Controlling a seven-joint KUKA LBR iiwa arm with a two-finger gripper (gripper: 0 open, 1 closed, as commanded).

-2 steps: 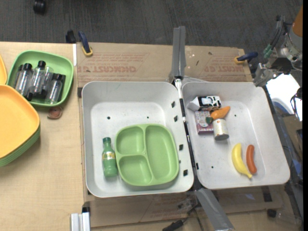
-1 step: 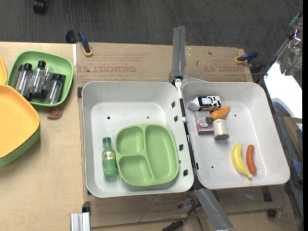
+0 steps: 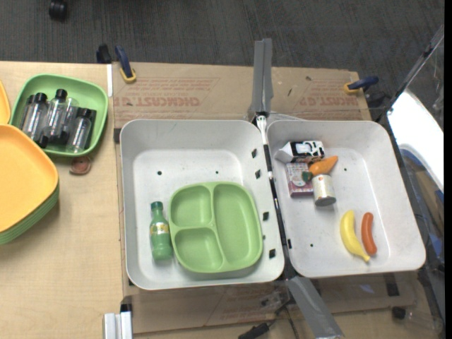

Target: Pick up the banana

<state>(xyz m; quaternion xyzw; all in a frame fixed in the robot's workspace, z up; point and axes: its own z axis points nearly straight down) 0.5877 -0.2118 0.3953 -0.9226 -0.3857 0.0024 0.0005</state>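
Observation:
A yellow banana lies in the right bin, near its front right corner. It points front to back, with a red sausage lying right beside it on the right.
Further back in the right bin lie an orange carrot, a small white can, a pink box and a black-and-white packet. The left bin holds a green divided tray and a green bottle. Orange plates and a green dish of bottles sit at the left.

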